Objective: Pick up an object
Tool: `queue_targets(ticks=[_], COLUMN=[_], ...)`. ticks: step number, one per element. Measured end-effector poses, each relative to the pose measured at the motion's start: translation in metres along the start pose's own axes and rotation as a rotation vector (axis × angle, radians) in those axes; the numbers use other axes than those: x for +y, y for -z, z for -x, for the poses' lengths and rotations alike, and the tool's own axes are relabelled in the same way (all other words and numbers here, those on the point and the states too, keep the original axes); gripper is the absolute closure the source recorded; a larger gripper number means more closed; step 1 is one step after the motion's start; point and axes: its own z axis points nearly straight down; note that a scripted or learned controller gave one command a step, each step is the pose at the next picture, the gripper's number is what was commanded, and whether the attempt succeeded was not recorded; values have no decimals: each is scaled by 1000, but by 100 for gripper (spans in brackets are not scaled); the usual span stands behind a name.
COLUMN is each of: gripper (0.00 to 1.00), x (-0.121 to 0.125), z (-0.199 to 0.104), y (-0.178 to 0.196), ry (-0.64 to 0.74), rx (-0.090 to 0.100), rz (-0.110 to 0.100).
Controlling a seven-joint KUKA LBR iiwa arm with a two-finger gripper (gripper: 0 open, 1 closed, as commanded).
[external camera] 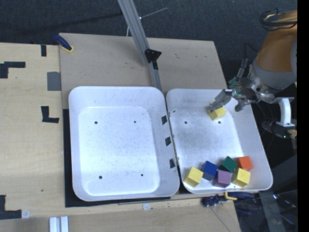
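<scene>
A yellow block [217, 113] lies in the upper part of the right bin [203, 144], apart from the other blocks. My gripper [225, 107] hovers at the bin's upper right, reaching in from the right. Its fingers stand spread and it is open. The left finger [218, 101] slants down to the yellow block's top edge, and the other finger [239, 105] stays clear of the block to its right. The block is not clamped between them. A cluster of blocks sits at the bin's front right: yellow [194, 176], blue [209, 169], purple [223, 177], green [229, 164], orange [245, 163] and another yellow [242, 177].
The left bin [118, 144] adjoins the right one. A slanted metal pole [137, 28] with a black clamp [153, 55] crosses the bench behind the bins. A blue and yellow tool [63, 42] lies at the back left.
</scene>
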Motion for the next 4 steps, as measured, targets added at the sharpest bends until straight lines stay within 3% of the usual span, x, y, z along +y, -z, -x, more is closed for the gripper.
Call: queue_targets(ticks=[1, 4], gripper=[0, 0], x=[0, 1], z=[0, -15], y=[0, -156], ry=[0, -1], rx=[0, -2], rz=[0, -3])
